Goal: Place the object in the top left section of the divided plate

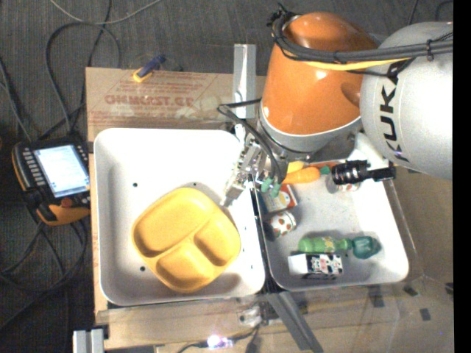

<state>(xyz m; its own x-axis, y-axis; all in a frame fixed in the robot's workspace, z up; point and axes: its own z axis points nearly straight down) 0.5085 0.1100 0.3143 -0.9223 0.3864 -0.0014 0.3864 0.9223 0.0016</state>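
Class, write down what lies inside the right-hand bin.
A carrot, a ball, a green bottle and a small box. The arm covers the bin's far end, hiding anything there.

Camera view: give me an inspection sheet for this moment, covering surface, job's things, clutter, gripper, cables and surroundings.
Surface: left bin and right bin, white, side by side.
Job's things: yellow divided plate lies in the left bin, all sections bare; which thing is to be placed cannot be told.
Clutter: the right bin holds an orange carrot-like toy, a ball, a green bottle-shaped toy and a small printed box.
Grippers: gripper hangs at the left bin's right edge, beyond the plate's upper right; no held thing made out.
Cables: dark cables loop over the carpet.
Surroundings: cardboard sheet behind the left bin; pendant at its left.
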